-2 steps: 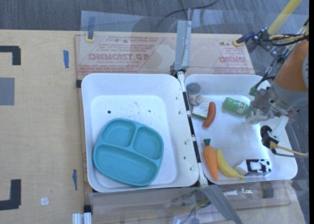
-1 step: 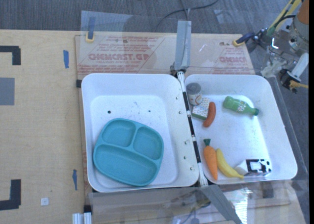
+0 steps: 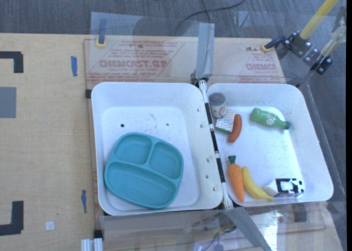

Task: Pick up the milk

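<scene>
Left bin (image 3: 104, 107): holds one teal divided plate (image 3: 144, 170), lying flat towards the near side. Nothing here for the task.

Right bin (image 3: 308, 134): along its left wall stands a small grey can (image 3: 217, 101). A small flat packet (image 3: 224, 126) lies just beside it, and a red sausage (image 3: 236, 127) touches or overlaps the packet. Nearer the front lie a carrot (image 3: 236, 181) and a banana (image 3: 254, 184), side by side and close to touching. A green bottle (image 3: 268, 118) lies on its side, well apart, at the far side.

Milk (image 3: 289, 186): in the near right corner of the right bin, just beside the banana's tip and close to the bin's front rim.

Pincer: state cannot be told from this frame.

Risks, as judged:
- The corner position leaves little room. A descent could strike the sloped bin wall or rim and stop short.
- The banana tip sits so near that it could be nudged or caught along with the carton.
- If the carton is shoved against the wall it may tilt or slide, not seat in the grip.
- The smooth faces may slip in an off-centre pinch.

Look of the milk: a small boxy carton, white with bold black cow-patches. It seems to lie on its side, though this is too small to confirm.
</scene>
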You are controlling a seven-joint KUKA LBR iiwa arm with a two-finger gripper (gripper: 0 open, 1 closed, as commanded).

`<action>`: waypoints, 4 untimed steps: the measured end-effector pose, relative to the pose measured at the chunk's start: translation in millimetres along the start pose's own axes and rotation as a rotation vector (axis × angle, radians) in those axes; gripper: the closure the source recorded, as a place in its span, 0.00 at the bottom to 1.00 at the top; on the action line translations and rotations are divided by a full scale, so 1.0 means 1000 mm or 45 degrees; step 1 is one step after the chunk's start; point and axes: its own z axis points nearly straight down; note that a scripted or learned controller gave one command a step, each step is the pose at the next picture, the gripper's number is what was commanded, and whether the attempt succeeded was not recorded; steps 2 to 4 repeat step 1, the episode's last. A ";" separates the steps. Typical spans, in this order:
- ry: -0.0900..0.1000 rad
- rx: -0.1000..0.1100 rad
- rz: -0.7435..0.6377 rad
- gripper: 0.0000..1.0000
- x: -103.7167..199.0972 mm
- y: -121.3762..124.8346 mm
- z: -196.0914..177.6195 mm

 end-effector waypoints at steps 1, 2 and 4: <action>0.001 0.004 -0.195 1.00 -0.009 -0.067 0.125; 0.001 0.004 -0.195 1.00 -0.009 -0.067 0.125; 0.001 0.004 -0.195 1.00 -0.009 -0.067 0.125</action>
